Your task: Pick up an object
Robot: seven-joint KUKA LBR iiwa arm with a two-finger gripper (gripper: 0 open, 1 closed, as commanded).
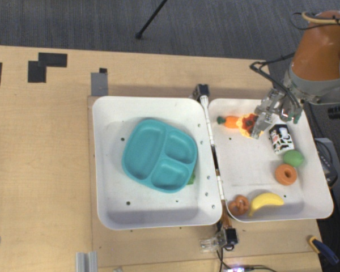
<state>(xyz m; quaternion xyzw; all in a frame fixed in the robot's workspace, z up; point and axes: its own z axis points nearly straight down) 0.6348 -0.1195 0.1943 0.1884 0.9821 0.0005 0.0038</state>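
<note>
Nearest the camera, along the right bin's [323, 208] front wall, a yellow banana [264, 202] lies with its long axis nearly left to right, beside a round brown piece [238, 204] at its left end. Behind them sit an orange ring-shaped doughnut [285, 174], a small green ball [293, 158] and a white can with black markings [279, 139], tilted a little.

Toward the back of that bin lies a toy carrot [233, 122], smooth and plastic-looking, its long axis running left to right with the green top pointing left toward the divider. Its right end meets a small red and yellow object [250, 123], too blurred to name.

From the right, the grey arm with its orange band [320, 47] reaches in, and the gripper [259, 128] comes down at that red and yellow cluster. Its metal fingers [266, 117] seem to touch it, but whether they are spread or closed, and whether they grip anything, I cannot tell.

Across in the left bin [110, 169], a teal plate with three compartments [160, 154] rests at a slight slant on the white plastic floor. Both bins stand on a pale wooden table [39, 169].
</note>
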